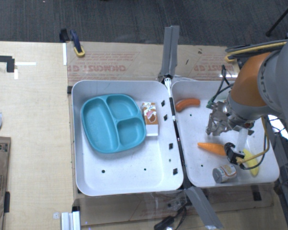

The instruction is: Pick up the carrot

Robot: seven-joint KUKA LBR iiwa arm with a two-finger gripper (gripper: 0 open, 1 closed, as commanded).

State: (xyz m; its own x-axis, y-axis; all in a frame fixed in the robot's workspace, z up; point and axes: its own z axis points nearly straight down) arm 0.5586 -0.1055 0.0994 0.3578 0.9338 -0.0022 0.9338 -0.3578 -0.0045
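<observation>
Carrot (212,148), tapered and smooth, lies below metal claw (215,128).

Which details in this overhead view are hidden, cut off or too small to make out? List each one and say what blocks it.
- Hand: too small and dark against the bin to tell open from shut.
- Carrot: its right end is covered by a black part of the arm.
- Banana: partly covered by cable and that black part.
- Can: label too small to read.
- Card beside the blue plate: print too small to read.
</observation>
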